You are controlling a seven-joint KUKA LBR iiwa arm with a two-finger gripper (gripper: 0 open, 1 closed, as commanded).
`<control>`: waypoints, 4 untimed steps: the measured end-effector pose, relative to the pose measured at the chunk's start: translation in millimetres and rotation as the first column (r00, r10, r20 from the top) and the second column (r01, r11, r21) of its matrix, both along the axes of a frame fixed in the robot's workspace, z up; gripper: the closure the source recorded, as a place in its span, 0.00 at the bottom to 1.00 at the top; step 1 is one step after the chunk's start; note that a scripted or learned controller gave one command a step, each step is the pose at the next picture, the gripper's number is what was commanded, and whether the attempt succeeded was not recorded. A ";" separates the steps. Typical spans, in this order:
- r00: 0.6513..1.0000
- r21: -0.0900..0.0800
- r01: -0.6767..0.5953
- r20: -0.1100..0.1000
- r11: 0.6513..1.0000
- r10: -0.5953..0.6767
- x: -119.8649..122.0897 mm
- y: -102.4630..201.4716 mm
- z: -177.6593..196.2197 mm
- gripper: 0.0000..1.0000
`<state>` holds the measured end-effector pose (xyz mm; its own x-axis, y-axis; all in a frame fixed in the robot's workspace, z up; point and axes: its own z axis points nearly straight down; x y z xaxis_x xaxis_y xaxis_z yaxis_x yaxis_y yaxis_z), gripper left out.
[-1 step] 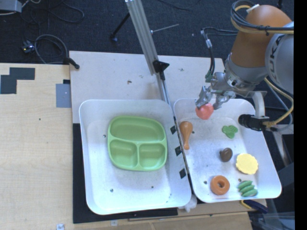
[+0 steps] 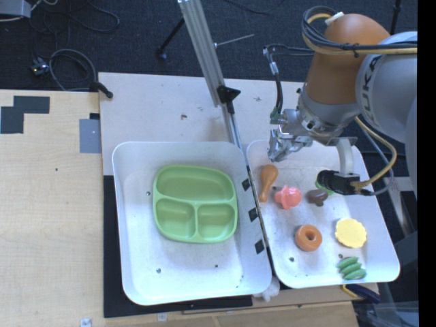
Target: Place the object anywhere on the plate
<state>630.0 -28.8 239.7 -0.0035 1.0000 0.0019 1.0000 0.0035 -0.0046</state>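
Observation:
A green plate (image 2: pixel 195 203) with three compartments lies in the left white bin (image 2: pixel 133 251). My gripper (image 2: pixel 281 148) hangs over the far left part of the right bin (image 2: pixel 381 268), just above and right of an orange drumstick-shaped toy (image 2: pixel 267 180) that lies beside the divider. A pink toy (image 2: pixel 289 196) rests just right of the drumstick, below the gripper. I see nothing held in the gripper.
The right bin also holds a small brown piece (image 2: pixel 317 196), an orange doughnut (image 2: pixel 308 238), a yellow disc (image 2: pixel 350 232) and green pods (image 2: pixel 351 268). A slanted metal rail (image 2: pixel 208 53) rises behind the bins. Cables hang from the arm's wrist.

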 end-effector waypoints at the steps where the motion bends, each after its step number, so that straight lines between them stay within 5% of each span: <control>1: 1.000 0.000 -0.001 0.000 1.000 0.001 -23.9 53.7 5.2 1.00; 3: 1.000 0.000 -0.001 -0.001 1.000 0.001 -69.3 151.2 -3.1 1.00; 4: 1.000 -0.002 0.006 0.001 1.000 -0.006 -68.3 147.3 -3.2 0.00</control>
